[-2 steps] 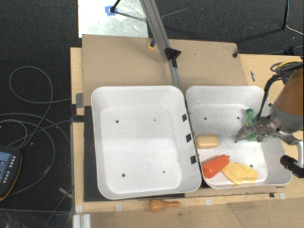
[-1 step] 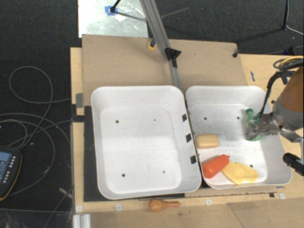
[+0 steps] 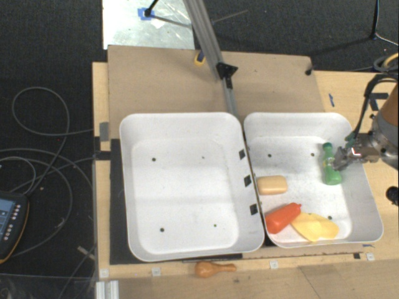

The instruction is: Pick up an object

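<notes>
**Gripper at the green bottle, right bin**

I see the gripper [image 3: 341,159] at the right edge of the frame, touching the small green plastic bottle-shaped toy [image 3: 331,167] that lies near the right wall of the right white bin [image 3: 312,126]. Whether the fingers have closed on it I cannot tell. I judge it light, rigid and smooth, so likely slippery; the thicker body looks the safer hold. Lower in the bin lie a beige block [image 3: 272,185], a red pepper-shaped toy [image 3: 282,217] and a yellow piece [image 3: 317,227].

Left bin [image 3: 134,167] open (right bin [image 3: 283,136] cluttered).
</notes>
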`<move>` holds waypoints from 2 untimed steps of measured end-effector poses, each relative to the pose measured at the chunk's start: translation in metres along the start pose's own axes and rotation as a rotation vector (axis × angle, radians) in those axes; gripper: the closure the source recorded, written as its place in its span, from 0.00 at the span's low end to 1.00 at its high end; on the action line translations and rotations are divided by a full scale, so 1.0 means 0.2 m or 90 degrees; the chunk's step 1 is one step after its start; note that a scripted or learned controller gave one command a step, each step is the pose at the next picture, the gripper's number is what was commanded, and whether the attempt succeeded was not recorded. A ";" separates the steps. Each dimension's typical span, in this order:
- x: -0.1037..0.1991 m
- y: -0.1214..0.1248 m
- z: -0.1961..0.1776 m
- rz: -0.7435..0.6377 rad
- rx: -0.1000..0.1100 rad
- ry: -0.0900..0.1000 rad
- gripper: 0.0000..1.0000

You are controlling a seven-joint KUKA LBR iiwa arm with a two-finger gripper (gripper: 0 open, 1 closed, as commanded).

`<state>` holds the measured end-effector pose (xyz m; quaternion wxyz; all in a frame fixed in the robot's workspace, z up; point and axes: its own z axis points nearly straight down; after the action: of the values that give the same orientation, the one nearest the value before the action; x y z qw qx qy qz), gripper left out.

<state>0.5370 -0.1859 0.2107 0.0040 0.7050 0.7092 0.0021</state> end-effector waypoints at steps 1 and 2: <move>0.00 0.00 0.02 0.001 0.004 0.001 1.00; 0.25 0.05 0.03 -0.003 0.004 0.003 1.00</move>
<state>0.5467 -0.1360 0.2040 0.0000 0.7035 0.7106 0.0014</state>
